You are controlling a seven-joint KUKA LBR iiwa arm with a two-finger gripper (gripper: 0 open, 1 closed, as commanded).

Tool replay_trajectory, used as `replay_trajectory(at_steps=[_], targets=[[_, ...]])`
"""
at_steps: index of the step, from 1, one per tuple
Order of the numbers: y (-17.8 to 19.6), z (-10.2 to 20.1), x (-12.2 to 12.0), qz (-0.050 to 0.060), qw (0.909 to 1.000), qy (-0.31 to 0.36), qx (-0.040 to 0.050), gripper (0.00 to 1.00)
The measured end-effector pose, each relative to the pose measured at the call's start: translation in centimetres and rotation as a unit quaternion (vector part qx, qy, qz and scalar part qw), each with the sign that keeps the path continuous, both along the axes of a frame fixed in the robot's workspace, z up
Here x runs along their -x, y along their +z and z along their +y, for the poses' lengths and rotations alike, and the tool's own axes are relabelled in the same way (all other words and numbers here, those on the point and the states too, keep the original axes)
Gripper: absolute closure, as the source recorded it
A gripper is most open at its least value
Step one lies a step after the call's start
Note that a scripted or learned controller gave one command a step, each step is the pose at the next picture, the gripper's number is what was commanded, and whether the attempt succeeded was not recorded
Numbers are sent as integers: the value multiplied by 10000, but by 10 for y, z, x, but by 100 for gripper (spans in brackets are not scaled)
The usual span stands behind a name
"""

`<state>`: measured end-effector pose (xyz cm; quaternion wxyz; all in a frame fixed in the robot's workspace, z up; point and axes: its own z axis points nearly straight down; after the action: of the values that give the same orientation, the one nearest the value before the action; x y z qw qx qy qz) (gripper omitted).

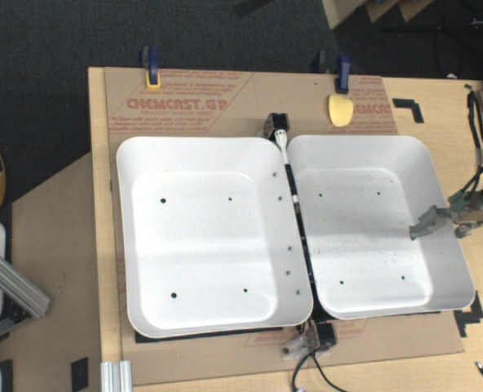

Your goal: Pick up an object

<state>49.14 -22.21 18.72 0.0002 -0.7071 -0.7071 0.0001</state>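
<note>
Evidently the end effector (425, 223) hangs over the right bin (364, 300) near its right wall, its opening impossible to tell, and the only loose object, a yellow piece (340, 109), lies on the table (103, 178) beyond the bins, so a blind grab may come up empty.

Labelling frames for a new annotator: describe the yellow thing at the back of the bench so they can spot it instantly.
Start from the right bin and look just beyond its far rim, on the brown board. There sits a small pale-yellow rounded object, directly below a blue clamp. It is the only yellow rounded item near the bins.
</note>
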Motion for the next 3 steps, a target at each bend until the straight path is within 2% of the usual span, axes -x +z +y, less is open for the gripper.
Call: replay_trajectory(at_steps=[1, 2, 3], targets=[[122, 80, 11, -54, 10000, 42, 6, 0], [126, 76, 11, -24, 10000, 8, 10, 100], [43, 128, 13, 39, 10000, 25, -19, 100]])
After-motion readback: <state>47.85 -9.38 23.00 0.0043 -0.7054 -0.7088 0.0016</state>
